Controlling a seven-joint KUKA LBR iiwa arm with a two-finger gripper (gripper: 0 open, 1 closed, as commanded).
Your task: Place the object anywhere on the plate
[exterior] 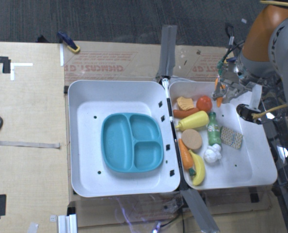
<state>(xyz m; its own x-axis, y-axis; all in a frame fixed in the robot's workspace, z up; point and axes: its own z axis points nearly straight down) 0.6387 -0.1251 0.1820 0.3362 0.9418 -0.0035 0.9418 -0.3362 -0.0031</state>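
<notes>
Plastic toy food, all of it in the right bin [260, 174], packed along its left wall: cracker [185, 103], tomato [204, 103], carrot [184, 113], yellow squash [193, 121], cookie [192, 140], green bottle [213, 128], garlic [212, 154], sponge [231, 138], banana [198, 168], second carrot [184, 154]. No object singled out; tomato is nearest my gripper [225, 92], which hangs over the bin's top right corner. Can't tell if my jaws are spread or pressed together; something orange sits by them, unclear what. Judging by looks: light, stiff, slick shell, so pinch across the middle. Left bin [81, 130] holds the teal plate [132, 142], three compartments, nothing on it.
</notes>
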